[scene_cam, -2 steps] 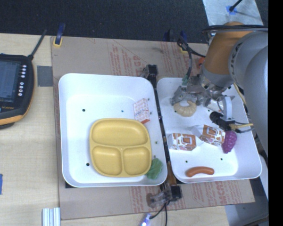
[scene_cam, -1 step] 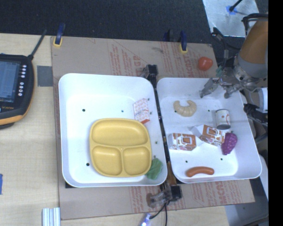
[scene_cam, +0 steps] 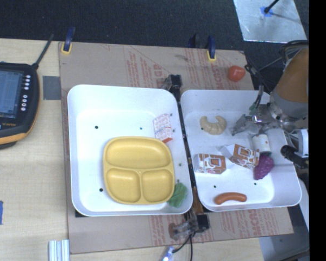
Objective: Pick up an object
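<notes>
My gripper (scene_cam: 254, 128) hangs over the right part of the right bin (scene_cam: 206, 99), coming in from the right under the arm's orange band. Just below it lies a small brown-and-white carton (scene_cam: 243, 156), with a purple bunch of grapes (scene_cam: 263, 166) to that carton's right. A tan croissant-shaped piece (scene_cam: 213, 124) lies to the gripper's left. A second brown-and-white carton (scene_cam: 211, 163) sits at the bin's left, and an orange sausage (scene_cam: 230, 198) lies near the front wall. Nothing shows held in the gripper.
The left bin (scene_cam: 87, 99) holds a yellow divided plate (scene_cam: 138, 169), a red-and-white carton (scene_cam: 163, 127) and a green piece (scene_cam: 178, 196). A red ball (scene_cam: 236, 73) lies on the cardboard behind the right bin. A tablet (scene_cam: 8, 102) sits far left.
</notes>
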Tool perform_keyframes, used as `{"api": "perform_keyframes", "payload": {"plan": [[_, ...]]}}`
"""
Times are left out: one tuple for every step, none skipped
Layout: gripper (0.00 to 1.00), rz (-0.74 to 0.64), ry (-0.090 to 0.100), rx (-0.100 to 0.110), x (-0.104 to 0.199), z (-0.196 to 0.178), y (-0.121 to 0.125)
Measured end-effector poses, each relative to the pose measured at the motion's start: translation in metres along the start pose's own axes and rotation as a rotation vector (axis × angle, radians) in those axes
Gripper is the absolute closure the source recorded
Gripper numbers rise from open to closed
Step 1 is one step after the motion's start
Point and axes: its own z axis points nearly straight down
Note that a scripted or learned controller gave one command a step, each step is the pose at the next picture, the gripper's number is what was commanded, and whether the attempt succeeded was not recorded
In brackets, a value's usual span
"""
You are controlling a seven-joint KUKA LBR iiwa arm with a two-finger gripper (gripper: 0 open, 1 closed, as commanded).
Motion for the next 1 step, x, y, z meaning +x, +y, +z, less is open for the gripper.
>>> {"api": "perform_keyframes", "payload": {"plan": [[0.0, 0.001, 0.001, -0.006, 0.0347, -0.1269, 0.0473]]}}
